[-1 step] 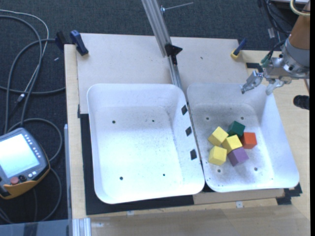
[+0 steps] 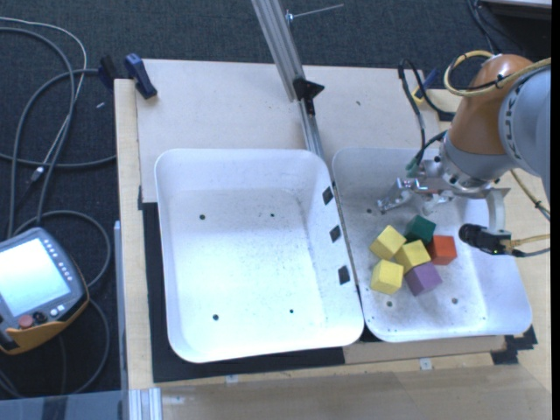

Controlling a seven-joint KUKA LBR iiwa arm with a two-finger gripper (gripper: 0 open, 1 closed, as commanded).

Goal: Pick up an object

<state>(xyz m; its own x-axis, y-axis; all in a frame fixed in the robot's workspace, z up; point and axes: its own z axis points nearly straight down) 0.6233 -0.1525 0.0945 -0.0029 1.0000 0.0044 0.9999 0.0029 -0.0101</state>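
Note:
Several small blocks lie clustered in the right bin (image 2: pixel 490 309): three yellow ones (image 2: pixel 388 241), (image 2: pixel 413 254), (image 2: pixel 387 276), a green one (image 2: pixel 421 228), an orange one (image 2: pixel 444 249) and a purple one (image 2: pixel 423 277). My gripper (image 2: pixel 395 198) hangs low over the bin's far part, just above and behind the cluster, closest to the green block and the top yellow block. It points toward the left. I see no block in it. The grey arm with its orange band (image 2: pixel 486 121) reaches in from the right.
The left bin (image 2: pixel 166 199) stands beside the right one, their rims meeting at black clips (image 2: pixel 336 233). A slanted aluminium post (image 2: pixel 278 42) rises behind the bins. A blue clamp (image 2: pixel 140 74) sits at the bench's far left corner. A teach pendant (image 2: pixel 35 287) and cables lie on the floor at left.

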